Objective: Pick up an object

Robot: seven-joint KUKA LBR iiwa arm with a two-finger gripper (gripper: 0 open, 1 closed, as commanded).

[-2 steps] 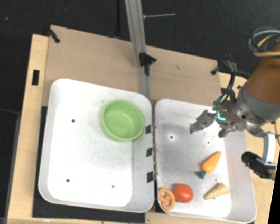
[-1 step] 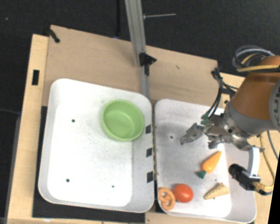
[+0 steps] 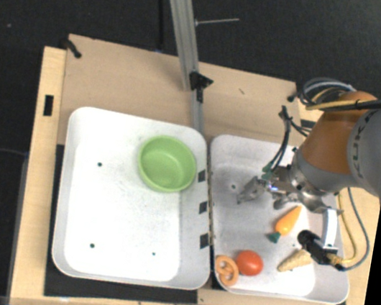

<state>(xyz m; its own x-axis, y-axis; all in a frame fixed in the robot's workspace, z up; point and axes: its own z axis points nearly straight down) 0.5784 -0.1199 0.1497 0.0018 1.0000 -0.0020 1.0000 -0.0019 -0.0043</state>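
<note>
Hovering over the right bin (image 3: 237, 156), 2 bins below us.
We see the gripper (image 3: 249, 193) above bare floor, jaws apart on nothing; carrot (image 3: 286, 220), tomato (image 3: 250, 262), cone (image 3: 295, 261) sit well aside, so closing here risks missing.

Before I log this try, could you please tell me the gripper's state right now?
Gripper: over the right bin, left of the carrot; open or shut cannot be told.
</note>
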